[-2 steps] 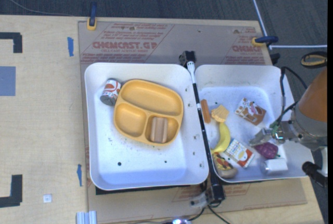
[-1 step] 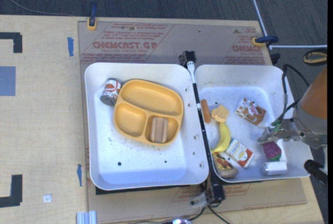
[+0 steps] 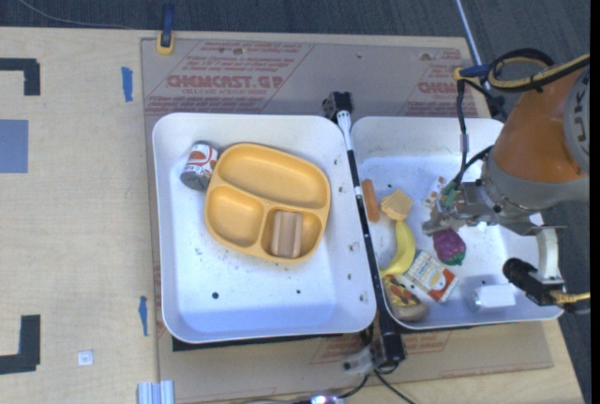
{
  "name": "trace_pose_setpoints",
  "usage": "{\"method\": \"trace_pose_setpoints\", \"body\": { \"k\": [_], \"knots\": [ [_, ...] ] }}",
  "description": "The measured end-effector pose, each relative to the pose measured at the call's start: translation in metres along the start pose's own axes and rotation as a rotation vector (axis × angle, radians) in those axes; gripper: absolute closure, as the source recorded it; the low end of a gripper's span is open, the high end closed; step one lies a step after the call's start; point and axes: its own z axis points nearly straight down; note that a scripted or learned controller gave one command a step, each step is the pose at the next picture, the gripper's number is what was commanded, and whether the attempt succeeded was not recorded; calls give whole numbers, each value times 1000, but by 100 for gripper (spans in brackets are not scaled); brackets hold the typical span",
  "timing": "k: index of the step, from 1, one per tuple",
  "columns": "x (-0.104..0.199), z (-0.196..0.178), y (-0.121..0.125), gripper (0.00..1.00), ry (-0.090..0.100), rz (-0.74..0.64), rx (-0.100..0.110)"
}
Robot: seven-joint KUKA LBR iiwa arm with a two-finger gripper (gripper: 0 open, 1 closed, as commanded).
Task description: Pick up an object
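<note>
Starting at the left, the left bin (image 3: pixel 178 299) holds a crushed soda can (image 3: pixel 198 166) near its upper left corner, touching the rim of a yellow divided plate (image 3: pixel 267 177). A tan block (image 3: pixel 286 233) lies in the plate's lower right compartment. The right bin (image 3: pixel 412 135) sits just beside it. Along its left side lie an orange stick (image 3: pixel 370 200), a tan wedge (image 3: pixel 397 203), a banana (image 3: pixel 402 249) and, nearer the front, a small carton (image 3: pixel 430 275) and a round brown and red item (image 3: pixel 404 297). A purple object (image 3: pixel 451 246) rests on the bin floor just below the gripper (image 3: pixel 448 208), which hangs low over the bin's middle. Whether its fingers are open or closed cannot be told, and nothing shows between them. A white block (image 3: pixel 494 296) lies near the front right corner, with the arm (image 3: pixel 539 144) above.
</note>
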Motion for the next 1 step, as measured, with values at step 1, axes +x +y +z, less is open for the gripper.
{"method": "trace_pose_setpoints", "body": {
  "k": [1],
  "knots": [
    [60,-40,-34,100,2,1,4]
  ]
}}
